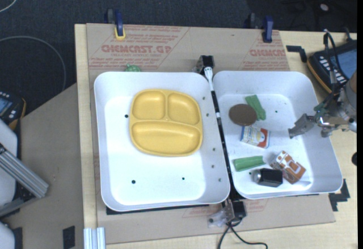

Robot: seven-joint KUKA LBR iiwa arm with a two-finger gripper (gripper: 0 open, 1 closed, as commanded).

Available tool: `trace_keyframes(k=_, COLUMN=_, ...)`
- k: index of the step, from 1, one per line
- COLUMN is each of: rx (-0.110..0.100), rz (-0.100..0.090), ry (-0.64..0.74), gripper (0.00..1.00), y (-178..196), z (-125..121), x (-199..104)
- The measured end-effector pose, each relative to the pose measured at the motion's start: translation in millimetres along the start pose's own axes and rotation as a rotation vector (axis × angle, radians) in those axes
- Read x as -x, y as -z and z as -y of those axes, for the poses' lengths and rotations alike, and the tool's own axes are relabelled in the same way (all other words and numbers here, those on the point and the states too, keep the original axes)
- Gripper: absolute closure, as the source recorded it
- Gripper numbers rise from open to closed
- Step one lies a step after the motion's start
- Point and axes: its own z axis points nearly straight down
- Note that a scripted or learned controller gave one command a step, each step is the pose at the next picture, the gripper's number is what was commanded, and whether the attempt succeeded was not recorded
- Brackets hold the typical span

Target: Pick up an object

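Observation:
The right bin (295, 86) holds several small things. A brown disc (243, 114) lies beside a green block (256, 106) near its middle. Below them sit a white, blue and red packet (254, 136) and a green bar (248, 162). A black object (267, 177) and a brown-and-white object (289, 166) rest near the front edge. My gripper (302, 126) hangs over the right side of this bin, to the right of the packet and apart from every object. Nothing is seen in its grasp.
A yellow divided plate (166, 122) lies in the left bin (116, 157). The ridge between the two bins (218, 129) runs down the middle. Blue clamps (118, 19) hold the board at the back edge.

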Motion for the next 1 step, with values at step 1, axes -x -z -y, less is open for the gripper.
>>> trace_keyframes(k=1, rx=0.006, rz=0.001, ry=0.006, gripper=0.00, y=-120.1, z=-81.8, x=-26.3)
